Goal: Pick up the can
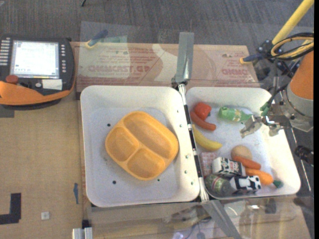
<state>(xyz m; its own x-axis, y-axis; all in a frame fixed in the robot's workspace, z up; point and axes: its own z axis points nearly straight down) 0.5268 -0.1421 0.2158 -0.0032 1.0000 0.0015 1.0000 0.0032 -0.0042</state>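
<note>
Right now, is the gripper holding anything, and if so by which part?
Nothing is held. The gripper hangs over the right bin with bare fingers, beside the green bottle; the can lies untouched at the bin's near edge.

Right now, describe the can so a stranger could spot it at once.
Start at the right-hand white bin and go to its near corner beside the divider. The can lies there on its side, dark with a greenish label, against a black-and-white cow toy. Its round metal body sets it apart from the small carton and the carrots close by.
</note>
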